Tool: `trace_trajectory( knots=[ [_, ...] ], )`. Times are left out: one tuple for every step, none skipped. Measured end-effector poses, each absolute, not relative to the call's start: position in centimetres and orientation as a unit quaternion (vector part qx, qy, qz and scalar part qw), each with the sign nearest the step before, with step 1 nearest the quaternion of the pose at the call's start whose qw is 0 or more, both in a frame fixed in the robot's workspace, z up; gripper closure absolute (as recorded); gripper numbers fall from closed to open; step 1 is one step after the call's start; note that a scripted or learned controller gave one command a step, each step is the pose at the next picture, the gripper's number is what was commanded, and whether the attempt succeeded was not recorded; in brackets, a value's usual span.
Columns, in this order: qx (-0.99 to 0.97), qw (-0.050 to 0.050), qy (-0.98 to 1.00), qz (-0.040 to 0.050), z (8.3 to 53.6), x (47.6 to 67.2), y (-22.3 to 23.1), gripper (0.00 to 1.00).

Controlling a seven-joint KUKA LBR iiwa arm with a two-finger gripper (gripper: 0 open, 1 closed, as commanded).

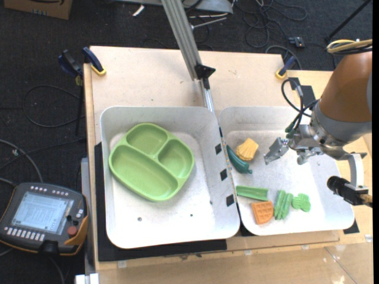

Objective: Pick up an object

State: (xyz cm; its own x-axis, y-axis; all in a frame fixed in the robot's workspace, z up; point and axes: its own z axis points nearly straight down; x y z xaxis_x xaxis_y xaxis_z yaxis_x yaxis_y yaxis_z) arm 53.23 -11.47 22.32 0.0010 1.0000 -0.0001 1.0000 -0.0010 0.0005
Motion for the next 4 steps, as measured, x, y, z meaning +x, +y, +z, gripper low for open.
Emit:
trace_trajectory(
  knots=[
    [0.704, 0.001, 0.71, 0.0014, 19.3, 61.0, -7.0, 0.0],
    [0.703, 0.0, 0.711, 0.0026, 19.5, 64.9, 1.6, 0.0],
    [0.705, 0.004, 0.709, 0.0039, 28.0, 66.6, 2.5, 0.0],
    [0.706, -0.002, 0.709, -0.0028, 19.0, 67.5, 4.2, 0.0]
  ],
)
